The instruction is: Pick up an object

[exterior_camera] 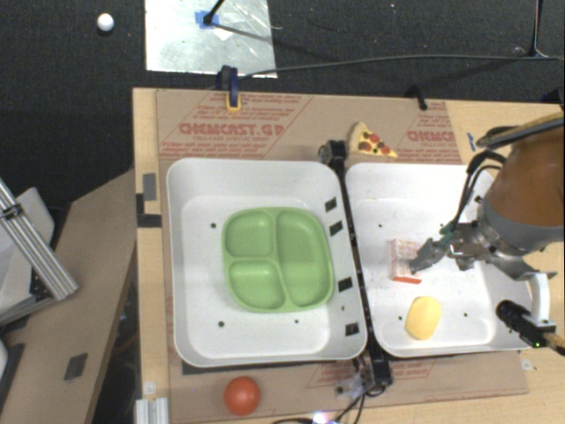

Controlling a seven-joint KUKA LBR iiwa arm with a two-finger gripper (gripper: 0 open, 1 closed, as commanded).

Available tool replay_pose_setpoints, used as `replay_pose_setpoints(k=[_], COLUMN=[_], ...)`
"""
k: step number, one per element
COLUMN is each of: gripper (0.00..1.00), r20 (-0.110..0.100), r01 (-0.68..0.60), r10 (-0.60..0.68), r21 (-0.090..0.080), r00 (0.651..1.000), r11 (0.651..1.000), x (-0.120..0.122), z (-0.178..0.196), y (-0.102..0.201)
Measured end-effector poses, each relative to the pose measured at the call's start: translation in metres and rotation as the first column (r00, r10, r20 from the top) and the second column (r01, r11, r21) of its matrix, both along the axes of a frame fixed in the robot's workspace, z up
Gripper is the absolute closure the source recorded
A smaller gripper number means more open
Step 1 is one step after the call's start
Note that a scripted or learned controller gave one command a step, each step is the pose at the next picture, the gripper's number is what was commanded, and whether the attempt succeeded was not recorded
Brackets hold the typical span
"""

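In the right bin (380, 197) lie a small clear packet with red print (405, 254) and a yellow lemon-shaped object (424, 317). My gripper (425, 256) reaches in from the right and hangs low over the packet's right edge, its dark fingertips pointing left. The lemon sits below and slightly left of the fingertips, apart from them. Whether the fingers touch the packet is unclear.
The left bin (190, 193) holds a green divided plate (276, 259). A toy pizza slice (372, 141) lies on the cardboard behind the right bin. A red ball (241, 395) rests in front of the left bin. A cable crosses the bench's back edge.
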State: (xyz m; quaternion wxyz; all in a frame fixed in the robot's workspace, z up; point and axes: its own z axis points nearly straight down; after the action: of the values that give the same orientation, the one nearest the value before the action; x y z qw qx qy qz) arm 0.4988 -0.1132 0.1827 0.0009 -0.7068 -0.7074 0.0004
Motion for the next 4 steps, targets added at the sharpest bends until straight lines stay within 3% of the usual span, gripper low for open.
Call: replay_pose_setpoints(k=[1, 2, 4], gripper=[0.00, 1.00, 1.00], r20=[-0.001, 0.005, 0.010], r01=[0.000, -0.001, -0.004], r10=[0.000, 0.001, 0.004], r21=[0.000, -0.001, -0.003], r00=[1.000, 1.000, 1.000], r11=[1.000, 1.000, 1.000], x=[0.001, 0.003, 0.006], z=[-0.043, -0.031, 0.070], y=[-0.005, -0.005, -0.014])
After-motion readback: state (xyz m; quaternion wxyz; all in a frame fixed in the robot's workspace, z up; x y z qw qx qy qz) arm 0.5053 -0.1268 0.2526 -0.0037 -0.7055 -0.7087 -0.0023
